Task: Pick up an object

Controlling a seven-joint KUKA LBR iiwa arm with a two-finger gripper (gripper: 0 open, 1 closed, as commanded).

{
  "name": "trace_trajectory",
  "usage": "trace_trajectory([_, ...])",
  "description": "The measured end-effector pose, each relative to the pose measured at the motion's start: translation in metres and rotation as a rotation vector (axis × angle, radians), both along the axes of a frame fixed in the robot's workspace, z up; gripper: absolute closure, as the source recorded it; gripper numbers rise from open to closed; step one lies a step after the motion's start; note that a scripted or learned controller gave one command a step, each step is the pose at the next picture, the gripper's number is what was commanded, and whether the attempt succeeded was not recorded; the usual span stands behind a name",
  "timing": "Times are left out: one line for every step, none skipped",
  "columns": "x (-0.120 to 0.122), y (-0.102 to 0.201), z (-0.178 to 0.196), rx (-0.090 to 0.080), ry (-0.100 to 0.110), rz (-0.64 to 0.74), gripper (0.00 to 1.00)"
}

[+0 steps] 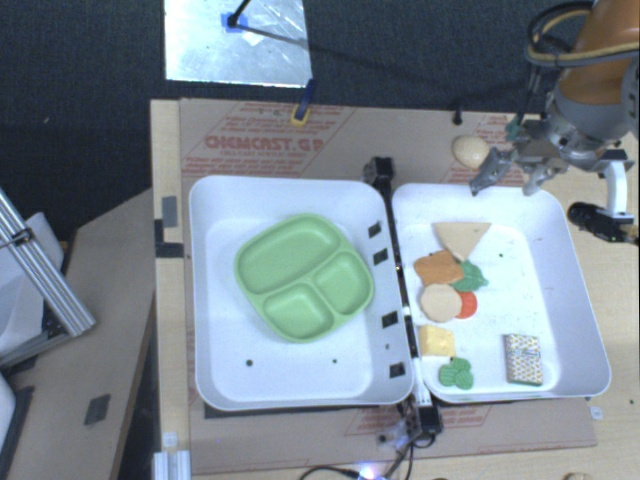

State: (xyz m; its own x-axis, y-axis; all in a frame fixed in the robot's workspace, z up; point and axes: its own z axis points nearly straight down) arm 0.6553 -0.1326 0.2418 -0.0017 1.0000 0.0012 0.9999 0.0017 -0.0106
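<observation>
The gripper (513, 176) hovers over the far rim of the right bin (575, 268), its two grey metal fingers spread apart and holding nothing. Below it in that bin lie a tan wedge (462, 237), an orange slab (438, 267), a pale round disc (439, 302) and a yellow cube (436, 341). A glossy green three-compartment tray (304, 276) sits in the left bin (215, 268).

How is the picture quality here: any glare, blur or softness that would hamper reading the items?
Camera view: strong glare on the foil sheet at top; the white bins look slightly washed out; the tool and arm look soft, slightly blurred; the food items in the right bin read clearly, with faint shadows.
</observation>
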Motion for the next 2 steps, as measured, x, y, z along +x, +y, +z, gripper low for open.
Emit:
trace_trajectory([0.002,0.001,0.009,-0.001,-0.012,0.002,0.0])
trace_trajectory([0.003,-0.001,-0.031,-0.002,-0.012,0.0,0.0])
